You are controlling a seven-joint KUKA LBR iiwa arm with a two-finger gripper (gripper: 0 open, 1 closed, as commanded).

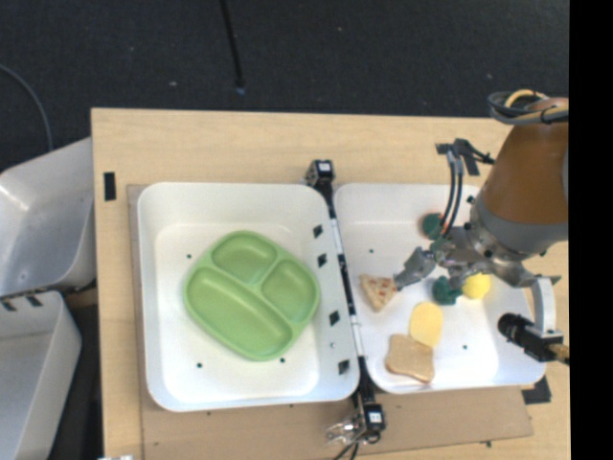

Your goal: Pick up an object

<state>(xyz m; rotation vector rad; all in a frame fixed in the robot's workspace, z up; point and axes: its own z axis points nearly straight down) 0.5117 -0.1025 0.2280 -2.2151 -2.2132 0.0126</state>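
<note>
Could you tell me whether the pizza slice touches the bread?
Apart. The camera view shows white bin floor between the pizza slice and the bread.

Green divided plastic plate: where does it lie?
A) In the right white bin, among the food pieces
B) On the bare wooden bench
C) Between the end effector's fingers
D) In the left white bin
D: the green divided plastic plate rests on the floor of the left white bin.

Green plate point(251, 295), white bins point(230, 391)

Right bin point(383, 209) open along its far edge; pizza slice point(379, 292), yellow piece point(427, 323), toast point(411, 358) crowd the near half
</note>
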